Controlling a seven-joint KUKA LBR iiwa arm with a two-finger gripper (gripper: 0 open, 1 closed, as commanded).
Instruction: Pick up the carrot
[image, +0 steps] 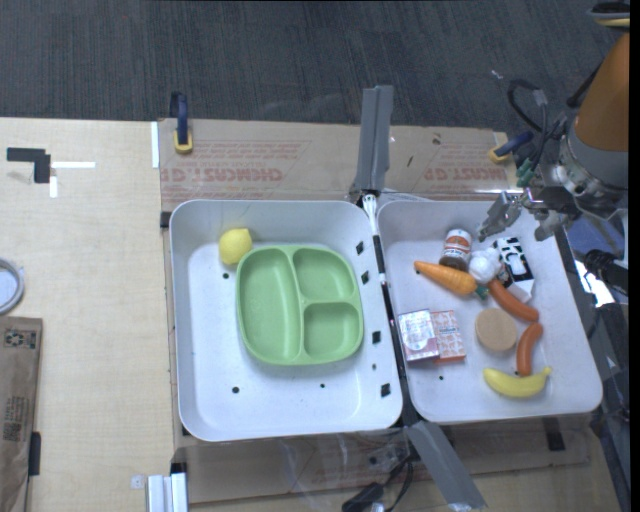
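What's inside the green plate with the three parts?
Nothing that shows: all three compartments of the green plate look bare. It sits in the left bin, with a lemon beside its corner. Whatever lies beneath the plate is covered.

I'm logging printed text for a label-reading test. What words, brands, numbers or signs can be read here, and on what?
Red print on the cardboard strip behind the bins: upside down and too blurred to read with certainty.
Recycling-type symbol on the brown paper bag: its small print is unreadable.
Black-and-white marker card: pattern, no legible words.
Red-and-white packet: print too small.
Small jar: label blurred.
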